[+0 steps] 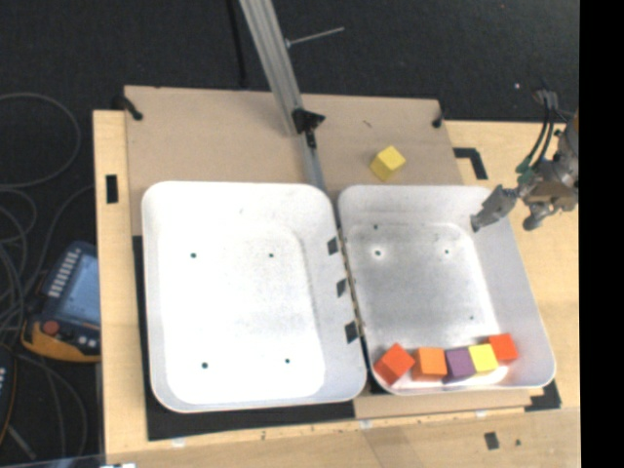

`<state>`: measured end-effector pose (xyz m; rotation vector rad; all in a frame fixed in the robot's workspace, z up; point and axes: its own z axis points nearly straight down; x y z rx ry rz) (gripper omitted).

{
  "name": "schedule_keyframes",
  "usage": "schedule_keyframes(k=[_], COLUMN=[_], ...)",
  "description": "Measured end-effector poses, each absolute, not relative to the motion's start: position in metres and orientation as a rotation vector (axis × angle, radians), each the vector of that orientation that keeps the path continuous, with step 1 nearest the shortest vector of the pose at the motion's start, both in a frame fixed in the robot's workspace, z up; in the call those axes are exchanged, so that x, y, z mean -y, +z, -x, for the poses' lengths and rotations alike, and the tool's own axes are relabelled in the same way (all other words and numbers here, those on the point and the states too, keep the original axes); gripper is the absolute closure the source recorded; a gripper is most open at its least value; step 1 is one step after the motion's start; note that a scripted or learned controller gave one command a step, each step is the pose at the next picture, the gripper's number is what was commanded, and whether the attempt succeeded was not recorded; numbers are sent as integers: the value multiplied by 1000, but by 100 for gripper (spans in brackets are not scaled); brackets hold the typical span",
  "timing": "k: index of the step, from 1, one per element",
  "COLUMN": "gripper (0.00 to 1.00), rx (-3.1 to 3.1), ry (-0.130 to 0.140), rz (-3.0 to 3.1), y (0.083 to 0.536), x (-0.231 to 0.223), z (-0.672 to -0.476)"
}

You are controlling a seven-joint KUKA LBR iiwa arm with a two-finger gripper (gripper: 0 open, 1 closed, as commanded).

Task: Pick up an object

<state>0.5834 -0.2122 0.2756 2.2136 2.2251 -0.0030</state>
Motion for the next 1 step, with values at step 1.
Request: schedule_keyframes(k=[1], gripper=[0], rx=[-2234], ry=[-6], rz=[-2220], y=[180], x=[155], z=[-552])
